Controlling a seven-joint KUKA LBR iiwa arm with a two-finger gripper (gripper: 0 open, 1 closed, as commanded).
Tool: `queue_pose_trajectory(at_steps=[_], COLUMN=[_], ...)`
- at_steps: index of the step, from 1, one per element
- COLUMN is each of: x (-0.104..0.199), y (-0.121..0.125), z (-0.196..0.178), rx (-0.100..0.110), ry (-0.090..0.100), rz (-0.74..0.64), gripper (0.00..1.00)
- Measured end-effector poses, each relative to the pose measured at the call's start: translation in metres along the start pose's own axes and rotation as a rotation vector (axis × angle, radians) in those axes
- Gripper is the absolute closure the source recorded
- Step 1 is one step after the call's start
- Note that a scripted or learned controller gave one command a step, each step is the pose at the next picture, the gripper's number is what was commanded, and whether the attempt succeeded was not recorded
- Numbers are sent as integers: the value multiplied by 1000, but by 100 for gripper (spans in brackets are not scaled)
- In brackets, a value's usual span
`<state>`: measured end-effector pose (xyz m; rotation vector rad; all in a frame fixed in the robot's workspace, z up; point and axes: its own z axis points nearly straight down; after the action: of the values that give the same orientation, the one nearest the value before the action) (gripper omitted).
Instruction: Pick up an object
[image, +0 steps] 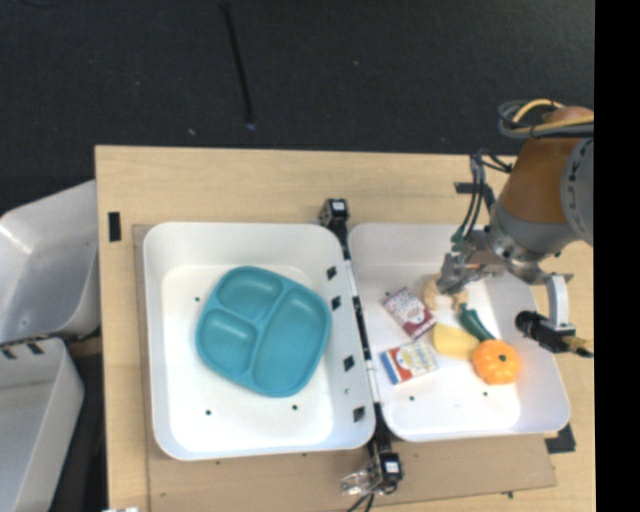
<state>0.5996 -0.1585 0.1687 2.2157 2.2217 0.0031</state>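
The single camera hangs above the surface (250, 170) and looks down on it at a slight slant, far enough back to take in both bins, the left bin (180, 420) and the right bin (480, 420), whole. Dark floor fills the top of the frame. The arm (540, 190) enters from the right.

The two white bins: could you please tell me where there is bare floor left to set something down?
Left bin: a bare band rings the teal divided plate, widest along the near edge. Right bin: the near strip below the small carton and orange pumpkin is free. Its middle is crowded with the packet, yellow piece and gripper.
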Motion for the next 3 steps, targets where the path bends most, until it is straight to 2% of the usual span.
queue_pose_trajectory(at_steps=[1,2,3], x=[-3,-4,48], y=[0,0,2], z=[-65,-76,-70], rx=[-3,1,4], ry=[-1,0,2], rz=[0,-2,-3], gripper=[100,100,100])
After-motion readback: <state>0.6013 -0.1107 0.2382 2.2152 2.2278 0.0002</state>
